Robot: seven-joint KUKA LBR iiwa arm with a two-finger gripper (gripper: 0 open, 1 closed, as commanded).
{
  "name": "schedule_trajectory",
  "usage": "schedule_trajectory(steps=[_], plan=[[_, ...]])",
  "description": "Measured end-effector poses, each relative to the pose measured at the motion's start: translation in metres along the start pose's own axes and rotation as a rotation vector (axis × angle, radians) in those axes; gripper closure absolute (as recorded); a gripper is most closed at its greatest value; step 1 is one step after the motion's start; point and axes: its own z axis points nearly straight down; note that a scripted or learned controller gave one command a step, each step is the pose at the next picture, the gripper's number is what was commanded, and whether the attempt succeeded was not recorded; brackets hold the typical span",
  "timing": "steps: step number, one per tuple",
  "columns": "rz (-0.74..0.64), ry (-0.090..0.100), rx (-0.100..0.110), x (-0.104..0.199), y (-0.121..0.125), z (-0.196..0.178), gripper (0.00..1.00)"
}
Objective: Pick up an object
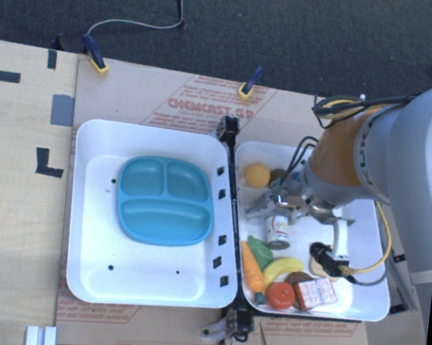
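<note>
Claw (278, 207) first: it hangs low over the middle of the right bin (368, 304), reaching in from that bin's right edge under the grey arm (406, 152) with its orange band. Whether it is apart or together I cannot tell; the metal parts blur against the white floor, and nothing can be seen clamped in it.

Largest of the things is the left bin (87, 269), which carries only a blue divided plate (165, 201) lying flat near its middle, well apart from the claw. The right bin holds all the small goods, so a pick most likely has to come from there. A small can (278, 230) lies just beneath the claw, near the bin's middle, and looks the likeliest target. An orange ball (257, 174) sits toward the far left corner, just beside the claw.

Along the near edge the rest crowd together: a carrot (252, 267) against the left wall, a banana (284, 267) beside it, a red tomato (281, 294) and a small red-and-white box (316, 293) touching or nearly so. That crowding would hamper a clean grip there; the can stands freer.
</note>
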Motion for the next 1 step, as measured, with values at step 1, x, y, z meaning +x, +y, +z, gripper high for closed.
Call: schedule_trajectory(steps=[1], plan=[[0.0, -0.002, -0.004, -0.0007, 0.001, -0.01, 1.0]])
